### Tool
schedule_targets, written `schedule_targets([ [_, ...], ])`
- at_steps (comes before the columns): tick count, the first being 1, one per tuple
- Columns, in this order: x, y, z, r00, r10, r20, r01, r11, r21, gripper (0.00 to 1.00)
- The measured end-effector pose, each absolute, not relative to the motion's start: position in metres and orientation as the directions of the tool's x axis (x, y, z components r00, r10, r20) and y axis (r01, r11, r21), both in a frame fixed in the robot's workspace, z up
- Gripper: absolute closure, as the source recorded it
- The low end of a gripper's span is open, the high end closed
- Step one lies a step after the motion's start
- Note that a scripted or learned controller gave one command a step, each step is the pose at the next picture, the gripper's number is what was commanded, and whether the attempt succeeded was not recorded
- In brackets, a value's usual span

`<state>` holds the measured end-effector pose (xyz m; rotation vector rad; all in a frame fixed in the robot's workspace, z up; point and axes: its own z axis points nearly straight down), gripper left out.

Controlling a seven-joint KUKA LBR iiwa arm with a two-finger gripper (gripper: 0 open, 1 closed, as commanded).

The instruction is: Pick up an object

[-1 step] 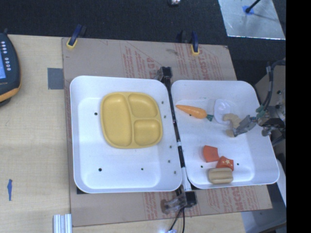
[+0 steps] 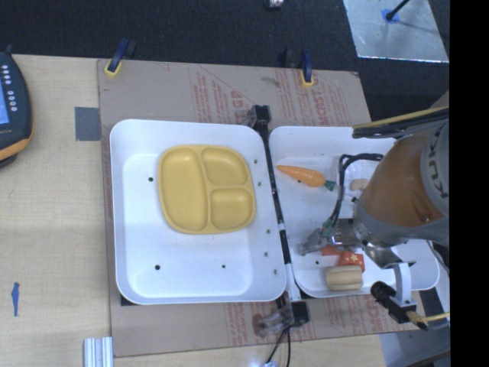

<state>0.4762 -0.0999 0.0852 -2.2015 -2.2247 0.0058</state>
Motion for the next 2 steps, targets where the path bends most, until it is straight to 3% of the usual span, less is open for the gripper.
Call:
schedule_targets([
  [1,0.478,-0.105,0.101,-0.007,1.0,-0.001,1.0,0.007,-0.003,1.0],
  [2,0.515,-0.012,0.197,-0.011,1.0,0.002,1.0,0.011,0.006,1.0],
])
